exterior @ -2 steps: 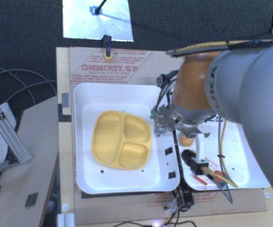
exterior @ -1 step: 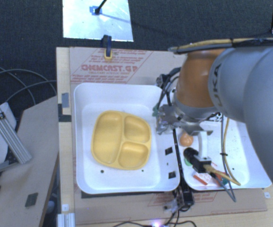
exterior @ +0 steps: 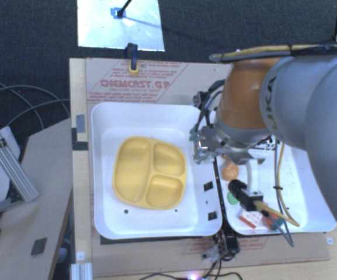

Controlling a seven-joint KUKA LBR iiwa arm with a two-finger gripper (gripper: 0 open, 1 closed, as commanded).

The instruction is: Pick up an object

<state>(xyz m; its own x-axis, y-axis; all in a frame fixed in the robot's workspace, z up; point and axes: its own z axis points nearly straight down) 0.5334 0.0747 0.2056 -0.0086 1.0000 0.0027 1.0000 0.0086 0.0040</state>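
My arm reaches over the right bin (exterior: 317,214) and covers most of it. The gripper (exterior: 214,149) hangs below the orange wrist band, at the rim between the two bins. An orange egg-shaped thing (exterior: 230,170) lies just below and to the right of it. Nearer the front of that bin lie a small green thing (exterior: 232,199), a red and white piece (exterior: 251,219) and a thin orange and yellow stick (exterior: 276,216). I see nothing held by the gripper.
A yellow divided plate (exterior: 149,172) lies in the middle of the left bin (exterior: 107,127). A cardboard sheet (exterior: 136,80) lies under both bins. A silver panel (exterior: 120,15) lies beyond the bench at the back.
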